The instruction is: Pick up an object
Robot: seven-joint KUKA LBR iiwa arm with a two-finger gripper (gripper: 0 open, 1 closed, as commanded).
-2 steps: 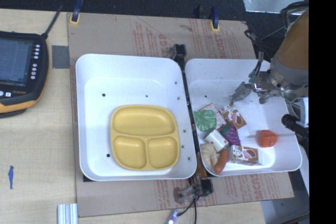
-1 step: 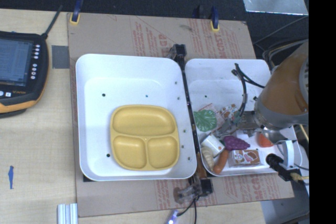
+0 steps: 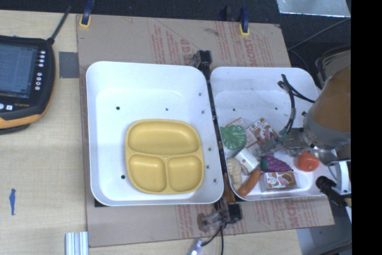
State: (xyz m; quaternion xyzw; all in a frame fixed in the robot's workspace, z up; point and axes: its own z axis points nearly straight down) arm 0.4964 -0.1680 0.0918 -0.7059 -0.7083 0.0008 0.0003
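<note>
Cardboard-covered bench is bearing two bins; gripper (image 3: 285,141), finger state untellable, is crowding purple grapes (image 3: 274,161) just below, risking snagging neighbouring packets.

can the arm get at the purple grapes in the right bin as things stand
Probably yes. The purple grapes lie on top of the pile in the right bin, uncovered, and the arm is right beside them.

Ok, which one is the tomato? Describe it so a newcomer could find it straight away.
Look in the right-hand white bin, at the cluster of toy food along its near edge. The small round red plastic tomato sits at the cluster's right end, beside the purple grape bunch. It is the only red ball there.
</note>
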